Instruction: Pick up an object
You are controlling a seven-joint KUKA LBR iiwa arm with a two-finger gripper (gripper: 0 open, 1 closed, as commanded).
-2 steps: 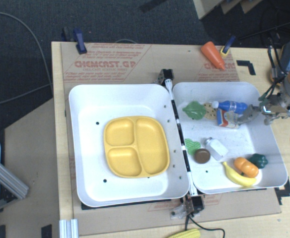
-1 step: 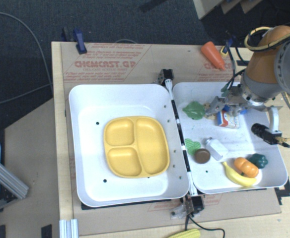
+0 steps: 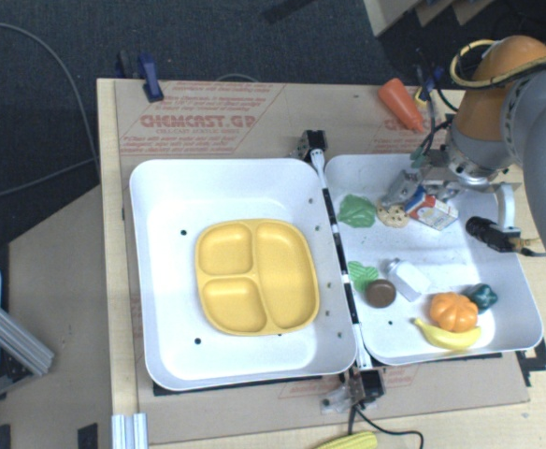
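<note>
The packet (image 3: 434, 213), red, white and blue, lies near the back of the right bin (image 3: 441, 251), and a cookie (image 3: 394, 217) sits just beside it on the side toward the left bin. These two look like the likeliest targets, since the gripper (image 3: 415, 187) hangs right over them, low and close. How far open the gripper is I cannot tell, its tip blurs into the packet's colours, and nothing can be seen held in it.

A green leaf (image 3: 356, 210) lies just past the cookie, near the wall between the bins. Well apart, toward the front of the same bin, are a white block (image 3: 407, 277), a brown disc (image 3: 380, 294), a pumpkin (image 3: 452, 311) and a banana (image 3: 448, 337). The left bin (image 3: 170, 251) holds a yellow plate (image 3: 254, 276), and both bins rest on the surface (image 3: 208, 120).

The main risk, as I judge it, is a miss by crowding: packet and cookie lie so close that a closing gripper may land between them and push both aside, or catch only a corner of the packet. The packet looks flat and thin, so it may slip out on the lift or give the gripper nothing to bite on. The cookie is small and low, easy to nudge toward the leaf instead of grasping. A descent too deep would press into the bin floor
</note>
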